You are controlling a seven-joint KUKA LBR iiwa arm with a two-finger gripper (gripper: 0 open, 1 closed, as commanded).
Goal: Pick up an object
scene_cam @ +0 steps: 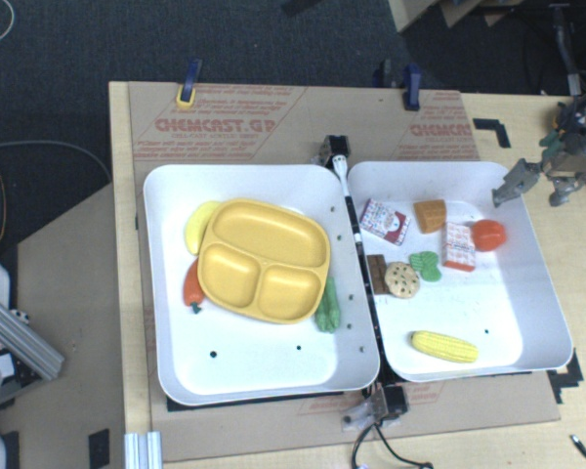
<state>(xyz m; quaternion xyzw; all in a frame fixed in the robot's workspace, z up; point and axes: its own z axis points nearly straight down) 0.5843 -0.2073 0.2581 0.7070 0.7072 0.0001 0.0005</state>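
Nearest you, the corn cob (pixel 444 346) lies flat in the right bin (pixel 537 301), close to its front wall, bumpy yellow and roughly cylindrical. Behind it sit a round speckled cookie (pixel 402 279), a knobbly green piece (pixel 426 265), a dark brown bar (pixel 375 273), two flat printed packets (pixel 385 222) (pixel 458 245), an orange block (pixel 430 215) and a smooth red tomato (pixel 487 234).

The gripper (pixel 539 179) hangs above the bin's far right corner with its fingers spread apart and nothing between them, so any of these is yet to be picked.

Watch for a few things, in my judgement. The items in the middle crowd together, some touching, so fingers coming down may nudge a neighbour or close on two. The tomato and corn are rounded and look slick, and may roll or squirt out. The packets lie flat and offer little edge.

In the left bin (pixel 176 340), a glossy yellow compartment tray (pixel 263 260) covers a banana (pixel 198 225), a red-orange piece (pixel 192 286) and a green one (pixel 328 308).
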